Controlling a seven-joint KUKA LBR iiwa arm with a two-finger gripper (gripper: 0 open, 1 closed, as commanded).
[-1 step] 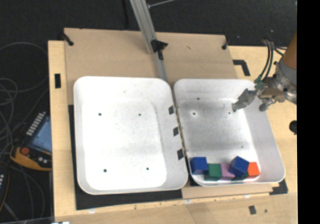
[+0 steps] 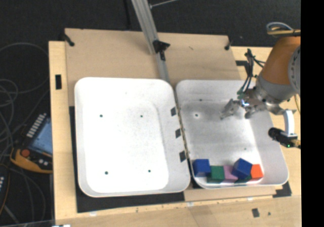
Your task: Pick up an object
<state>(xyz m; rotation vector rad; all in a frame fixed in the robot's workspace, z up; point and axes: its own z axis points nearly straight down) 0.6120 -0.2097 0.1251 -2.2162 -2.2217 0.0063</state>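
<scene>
Several small blocks lie along the near edge of the right bin: a blue block, a green block, a pink block, a second blue block and an orange block. My gripper hangs over the far right part of that bin, well away from the blocks, with its two fingers spread apart and nothing between them. The grey arm with its orange band reaches in from the right.
The left bin lies beside the right one, with a row of dark clips between them. A slanted metal rail runs from the top to the bins' far edge. Cables and a handheld pendant lie off the bench at left.
</scene>
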